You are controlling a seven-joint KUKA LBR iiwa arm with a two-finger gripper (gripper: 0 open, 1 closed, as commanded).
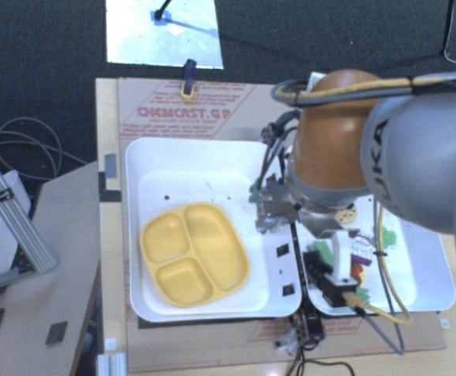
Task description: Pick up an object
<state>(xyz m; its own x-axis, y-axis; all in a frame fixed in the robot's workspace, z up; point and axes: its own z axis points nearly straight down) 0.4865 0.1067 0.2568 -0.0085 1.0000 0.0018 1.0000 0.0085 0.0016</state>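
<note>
Yellow divided tray lies in left bin. Arm overhangs right bin, masking its small items (indistinct). Pincer state: cannot tell.

even, fairly bright overhead light fills the scene, and the white bins come out nearly blown, with little surface detail. a pale sheet on the dark floor shows a washed-out sheen. shadows are soft and short, pooling under the arm. the picture is slightly soft and grainy, and fine print looks blurred.
</note>
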